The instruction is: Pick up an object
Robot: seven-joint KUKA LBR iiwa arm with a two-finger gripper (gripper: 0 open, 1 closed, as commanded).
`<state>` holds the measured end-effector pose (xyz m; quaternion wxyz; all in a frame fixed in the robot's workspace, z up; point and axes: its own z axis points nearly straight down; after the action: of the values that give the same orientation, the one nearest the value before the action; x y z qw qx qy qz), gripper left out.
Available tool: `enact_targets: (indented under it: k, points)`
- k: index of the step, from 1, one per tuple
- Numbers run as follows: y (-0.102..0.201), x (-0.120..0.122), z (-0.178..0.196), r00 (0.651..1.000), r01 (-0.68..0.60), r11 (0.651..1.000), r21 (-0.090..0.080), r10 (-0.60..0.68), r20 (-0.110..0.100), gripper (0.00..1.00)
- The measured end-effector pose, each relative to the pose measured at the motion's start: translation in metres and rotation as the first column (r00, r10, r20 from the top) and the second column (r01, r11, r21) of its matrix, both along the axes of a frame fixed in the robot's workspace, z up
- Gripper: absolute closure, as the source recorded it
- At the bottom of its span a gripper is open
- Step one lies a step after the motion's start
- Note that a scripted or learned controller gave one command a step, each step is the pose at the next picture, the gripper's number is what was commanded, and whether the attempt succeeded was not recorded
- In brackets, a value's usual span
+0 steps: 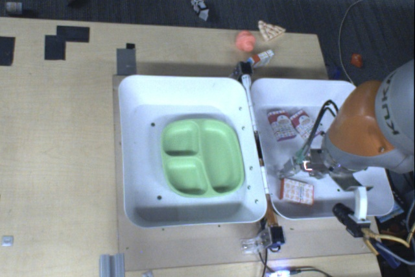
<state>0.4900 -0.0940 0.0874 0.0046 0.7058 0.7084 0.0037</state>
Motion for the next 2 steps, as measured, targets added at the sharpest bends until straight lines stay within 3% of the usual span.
enact_targets:
  k: [1,2]
  points:
    - [-0.0001,0.0022,0.0114,1.000,0.000,1.000,-0.002,0.000,0.006,1.00]
    - [-0.0001,0.0021,0.0113,1.000,-0.001,1.000,-0.001,0.001,0.006,0.00]
